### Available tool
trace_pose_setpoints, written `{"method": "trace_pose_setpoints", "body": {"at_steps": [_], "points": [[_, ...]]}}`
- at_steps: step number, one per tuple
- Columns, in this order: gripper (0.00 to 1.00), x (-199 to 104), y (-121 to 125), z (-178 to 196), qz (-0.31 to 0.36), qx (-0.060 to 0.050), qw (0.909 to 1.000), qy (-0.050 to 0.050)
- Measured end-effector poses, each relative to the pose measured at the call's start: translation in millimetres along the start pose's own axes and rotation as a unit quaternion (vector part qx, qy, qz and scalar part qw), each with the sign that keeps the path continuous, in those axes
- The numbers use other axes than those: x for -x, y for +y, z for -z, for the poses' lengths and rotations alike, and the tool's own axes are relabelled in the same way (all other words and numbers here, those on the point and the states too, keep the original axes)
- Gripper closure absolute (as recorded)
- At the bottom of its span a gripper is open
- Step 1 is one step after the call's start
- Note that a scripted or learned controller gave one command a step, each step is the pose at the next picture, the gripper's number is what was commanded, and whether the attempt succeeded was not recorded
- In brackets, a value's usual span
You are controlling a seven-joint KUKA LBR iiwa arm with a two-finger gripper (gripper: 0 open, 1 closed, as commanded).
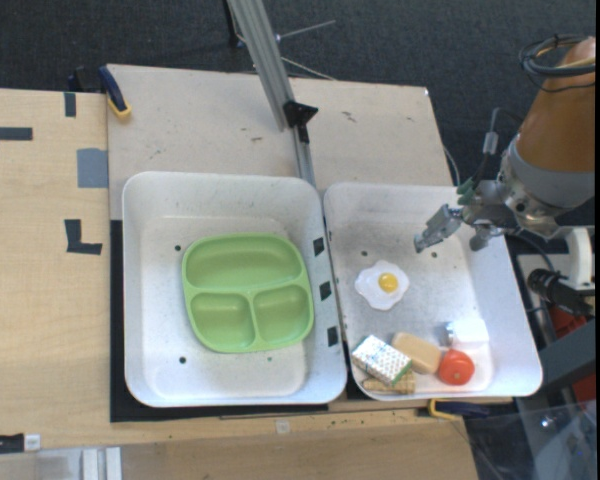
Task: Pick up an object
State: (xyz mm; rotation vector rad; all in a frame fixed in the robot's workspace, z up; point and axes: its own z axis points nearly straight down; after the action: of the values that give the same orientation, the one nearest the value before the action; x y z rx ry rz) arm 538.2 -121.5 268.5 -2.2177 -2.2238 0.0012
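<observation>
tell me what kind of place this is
Most likely a robotics lab bench set up for grasping trials. A grey and orange arm with a gripper reaches over two white bins, which hold toy food such as a fried egg and a green divided plate.

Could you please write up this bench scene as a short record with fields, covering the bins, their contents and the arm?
left bin: holds a green divided tray
right bin: holds a fried egg toy, a patterned box, a tan block, a red tomato
item layout: egg near the middle of the bin; box, block and tomato in a row along the near edge
gripper: above the far part of the right bin, apart from all items
held object: none seen
</observation>
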Motion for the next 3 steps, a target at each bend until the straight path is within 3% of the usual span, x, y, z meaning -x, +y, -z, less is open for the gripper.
{"method": "trace_pose_setpoints", "body": {"at_steps": [1, 3], "points": [[0.00, 0.1, -0.1, 0.1, 0.000, 0.000, 1.0000, 0.000], [0.00, -2.2, -4.1, -108.5, -0.001, -0.003, 1.0000, 0.000]]}}
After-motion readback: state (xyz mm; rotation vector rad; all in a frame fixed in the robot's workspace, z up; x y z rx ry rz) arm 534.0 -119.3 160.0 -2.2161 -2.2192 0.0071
